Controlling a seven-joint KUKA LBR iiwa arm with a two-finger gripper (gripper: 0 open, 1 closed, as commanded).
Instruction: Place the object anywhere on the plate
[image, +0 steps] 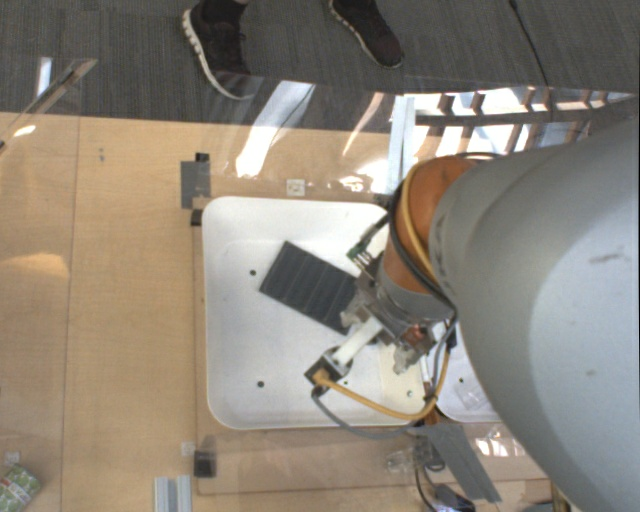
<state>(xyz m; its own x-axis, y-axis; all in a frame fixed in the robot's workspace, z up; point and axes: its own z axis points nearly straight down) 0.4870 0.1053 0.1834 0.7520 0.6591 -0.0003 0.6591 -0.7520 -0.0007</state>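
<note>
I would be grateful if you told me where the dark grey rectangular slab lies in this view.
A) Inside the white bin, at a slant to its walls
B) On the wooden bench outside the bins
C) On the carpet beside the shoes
A: the dark grey slab lies flat on the floor of the white bin, turned askew to the bin's walls.

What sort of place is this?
Probably a robotics lab or test station: a large grey robot arm reaches over a shallow white bin on a wooden bench, and someone's black shoes stand by on grey carpet.
</note>
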